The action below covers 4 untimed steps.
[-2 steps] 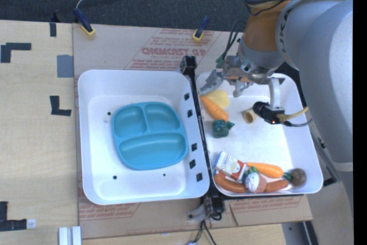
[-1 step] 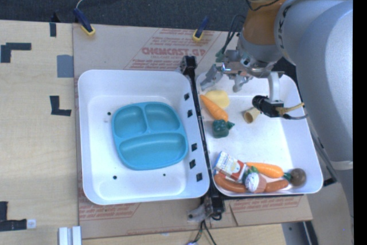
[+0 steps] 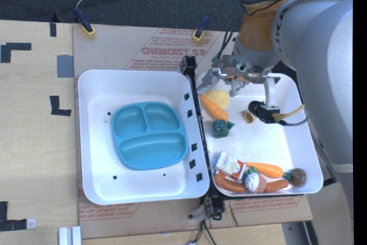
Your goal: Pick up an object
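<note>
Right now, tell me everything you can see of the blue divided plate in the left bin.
The blue divided plate is light blue, plastic-looking, a rounded rectangle with three compartments: two small ones at the far side, one long one at the near side. It lies flat and slightly skewed on the floor of the left bin, roughly centered. Its compartments hold nothing, and only the bin floor touches it.

arm (image 3: 321, 37) cut off at right edge, yellow object (image 3: 218, 97) partly behind gripper (image 3: 226, 82)
</note>
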Motion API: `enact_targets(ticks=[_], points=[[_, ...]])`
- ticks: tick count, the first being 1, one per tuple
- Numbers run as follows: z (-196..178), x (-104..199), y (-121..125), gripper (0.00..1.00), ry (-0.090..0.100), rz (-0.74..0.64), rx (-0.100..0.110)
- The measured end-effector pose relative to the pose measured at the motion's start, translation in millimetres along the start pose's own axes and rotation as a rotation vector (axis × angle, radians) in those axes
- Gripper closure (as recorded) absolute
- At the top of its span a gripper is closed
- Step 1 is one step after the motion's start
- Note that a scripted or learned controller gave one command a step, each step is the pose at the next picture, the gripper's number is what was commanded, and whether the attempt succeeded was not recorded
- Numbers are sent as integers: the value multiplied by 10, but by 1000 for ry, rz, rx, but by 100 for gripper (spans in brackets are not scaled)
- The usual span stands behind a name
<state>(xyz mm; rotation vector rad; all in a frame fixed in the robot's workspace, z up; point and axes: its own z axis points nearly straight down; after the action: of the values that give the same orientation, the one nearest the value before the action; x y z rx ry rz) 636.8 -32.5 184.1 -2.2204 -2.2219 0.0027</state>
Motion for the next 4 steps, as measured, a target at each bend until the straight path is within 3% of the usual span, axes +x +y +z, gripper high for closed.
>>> enact_targets(ticks=[2, 3, 4], points=[[1, -71, -16, 0, 0, 0, 0], [0, -50, 162, 0, 0, -1, -1], [2, -32, -349, 0, 0, 0, 1]])
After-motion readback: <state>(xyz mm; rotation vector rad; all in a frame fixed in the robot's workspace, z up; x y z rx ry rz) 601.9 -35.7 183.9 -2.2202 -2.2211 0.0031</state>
